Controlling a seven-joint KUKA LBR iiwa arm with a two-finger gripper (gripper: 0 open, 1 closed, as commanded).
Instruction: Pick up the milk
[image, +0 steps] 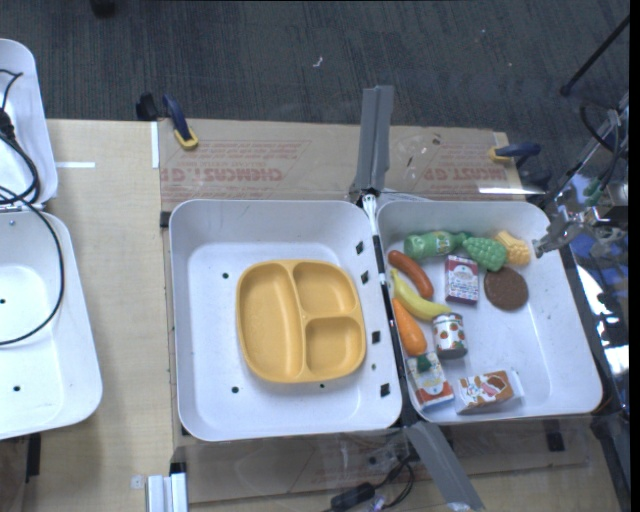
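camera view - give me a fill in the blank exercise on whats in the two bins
1. The yellow divided plate lies in the ____ bin.
2. The banana lies between the hot dog and the ____.
3. The brown cookie lies right below the ____.
4. The plate has ____ compartments.

Missing words: left; carrot; corn; three

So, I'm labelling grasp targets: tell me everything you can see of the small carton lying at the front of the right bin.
The small white and orange-red printed carton looks like toy cardboard packaging, boxy with a darker picture on its upward face. It lies flat on its side, slightly skewed, on the floor of the shallow white right bin near the front wall. Its left end lies against, or nearly against, a smaller white and red packet; the print is too small to read.
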